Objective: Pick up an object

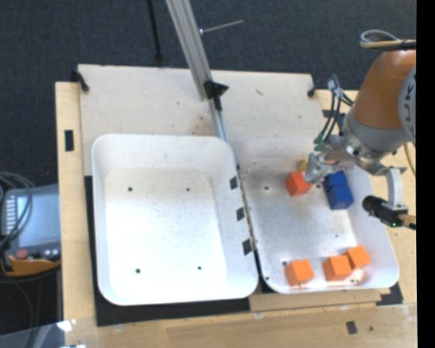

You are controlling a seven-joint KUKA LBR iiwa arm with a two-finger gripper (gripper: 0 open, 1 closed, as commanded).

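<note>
**Camera view: gripper low over the right bin, near two blocks**

Camera view, left to right: I see the shallow white left bin (167, 216), then the shallow white right bin (275, 230). In it, a small orange block (298, 185) lies just beside the gripper (315, 171), with a blue block (338, 191) to its right; three orange cubes (299, 271) (337, 267) (358, 256) sit along the near edge. I judge this the approach step. How the tool stands, I cannot tell. Next I'd want it centred over one block before closing.

Robotics lab bench — plywood bench top (159, 96), aluminium camera mast (188, 35), two white bins (109, 158), teach pendant (25, 227) on dark carpet (58, 20).
</note>
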